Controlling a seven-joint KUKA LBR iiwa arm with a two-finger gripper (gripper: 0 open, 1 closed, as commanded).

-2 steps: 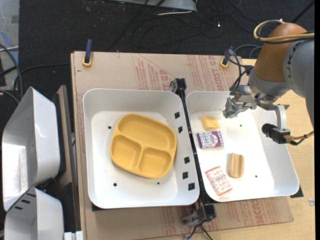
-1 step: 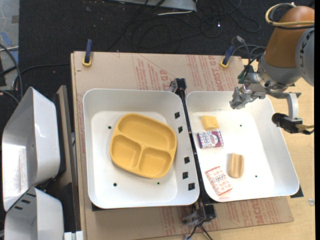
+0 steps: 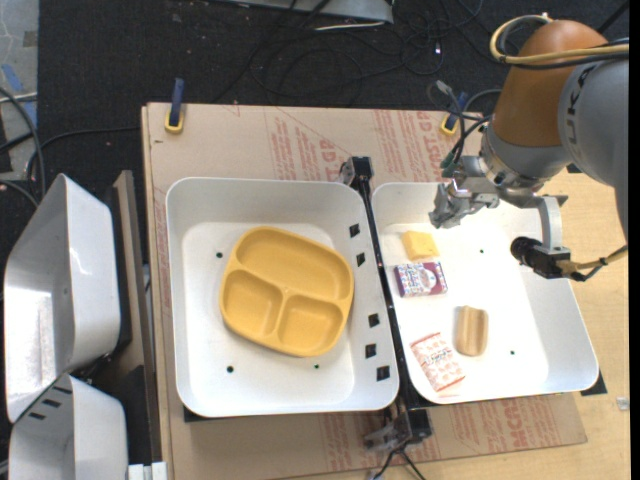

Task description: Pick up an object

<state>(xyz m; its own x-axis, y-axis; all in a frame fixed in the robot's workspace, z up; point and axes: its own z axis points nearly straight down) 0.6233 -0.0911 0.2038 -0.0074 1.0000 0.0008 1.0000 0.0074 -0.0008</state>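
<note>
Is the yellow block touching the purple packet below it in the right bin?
Apart. The camera view shows a thin strip of white bin floor between the yellow block and the purple packet.

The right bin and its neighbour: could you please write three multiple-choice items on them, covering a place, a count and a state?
1. Where does the yellow divided plate lie?
A. left bin
B. right bin
C. on the cardboard

2. How many loose items lie in the right bin?
A. two
B. four
C. six

3. Where is the gripper?
A. over the right bin's far end
B. over the plate
C. beyond the bench

Key: 1 A, it sits in the left bin; 2 B, four small items; 3 A, beside the yellow block.
</note>
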